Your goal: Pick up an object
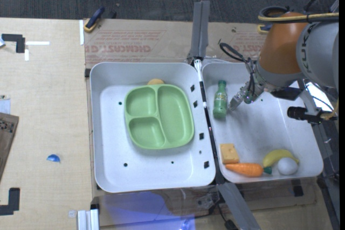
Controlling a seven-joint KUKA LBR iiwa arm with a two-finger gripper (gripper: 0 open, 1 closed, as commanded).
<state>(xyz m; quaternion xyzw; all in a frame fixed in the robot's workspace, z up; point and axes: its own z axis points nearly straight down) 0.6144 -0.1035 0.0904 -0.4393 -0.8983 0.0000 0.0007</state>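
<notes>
Bench [43, 116]: pale wood surface bearing two shallow white bins side by side, with a strip of printed cardboard [135, 43] lying along their far side.

Left bin [108, 169]: holds a green tray [159, 116] with three compartments, lying flat and a little askew near the bin's middle. A small yellow-orange item [156, 82] peeks out from behind the tray's far edge; too hidden to identify.

Right bin [302, 143]: holds five things.
- Green bottle [220, 99], by the bin's left wall toward the far end, cap pointing far.
- Yellow block [229, 153], near-left corner, just beside the left wall.
- Carrot [245, 169], lying along the near wall, touching or just short of the block's near edge.
- Banana [277, 157], right of the carrot, near the near wall.
- White ball [287, 166], just beside the banana on its near-right side.

Arm [318, 51]: grey with an orange band, reaching in from the right over the far part of the right bin.

Gripper [239, 99]: lowered into the right bin, its tip just right of the bottle and pointing toward it. Whether the fingers are apart or together cannot be told at this size; nothing is visibly between them.

Outside the bins: a blue-and-yellow tool [95, 17] at the far edge of the bench, a small blue piece [53, 158] on the left of the bench.
</notes>
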